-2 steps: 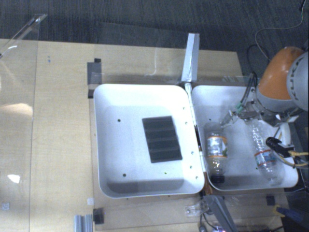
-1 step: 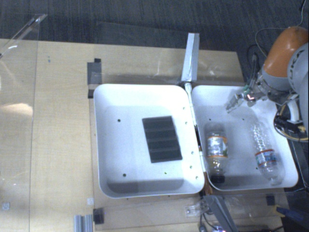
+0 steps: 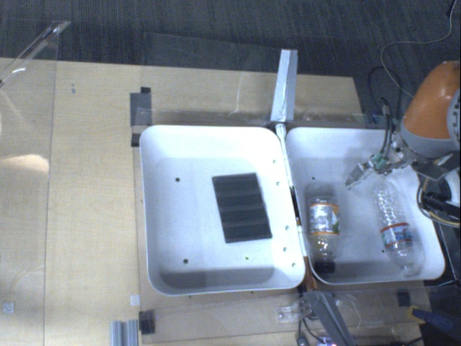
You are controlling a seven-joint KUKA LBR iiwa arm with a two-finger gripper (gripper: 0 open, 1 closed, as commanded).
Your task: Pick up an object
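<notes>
My gripper (image 3: 369, 167) hangs over the back of the right bin (image 3: 338, 141), with the orange-banded arm (image 3: 432, 114) reaching in from the right. Its fingers look open with nothing between them. A clear plastic bottle (image 3: 393, 225) with a blue and red label lies just in front of the gripper, towards the bin's right side. A second bottle (image 3: 323, 225) with an orange-brown label and a dark cap lies along the bin's left wall. In the middle of the left bin (image 3: 166, 157) a black ridged rectangular block (image 3: 241, 207) lies flat.
A metal post (image 3: 284, 85) stands at the back where the two bins meet. Cables (image 3: 439, 200) hang at the right bin's right edge. Bare wooden bench (image 3: 72, 193) lies left of the bins, under a clear panel.
</notes>
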